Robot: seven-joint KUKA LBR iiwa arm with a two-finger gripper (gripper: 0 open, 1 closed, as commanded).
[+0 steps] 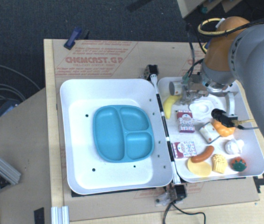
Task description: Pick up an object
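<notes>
Dark carpet surrounds your table [99, 59], where two white bins sit side by side. The left bin [75, 97] holds a blue divided plate [122, 133]. The right bin [258, 164] is crowded with toy food: a banana [170, 106] near its upper left, two small red cartons [184, 121], a sausage [201, 154], corn [219, 163] and a tomato [238, 164]. Your arm's tool [192, 90] hangs over the bin's upper end, just beside the banana; whether it is spread or pressed together, you cannot tell.
</notes>
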